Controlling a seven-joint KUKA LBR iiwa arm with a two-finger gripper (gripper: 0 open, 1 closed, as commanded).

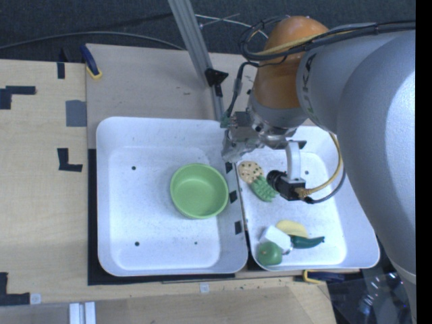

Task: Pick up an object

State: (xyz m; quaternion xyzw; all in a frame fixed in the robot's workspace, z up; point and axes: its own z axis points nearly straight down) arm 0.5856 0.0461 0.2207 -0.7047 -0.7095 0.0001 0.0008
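Note:
My gripper hangs below the orange-banded wrist, over the inner edge of the right bin by the divider. Just to its lower right lie a tan speckled cookie-like piece and a green ridged piece. Nothing shows held in the gripper. Near the front of the right bin sit a yellow banana-like piece, a teal piece, a white block and a green ball. A light green bowl stands in the left bin.
A black fitting with a yellow cable hangs off the arm above the right bin. A slanted grey metal pole rises behind the bins. The big grey arm body covers the right side of the bench.

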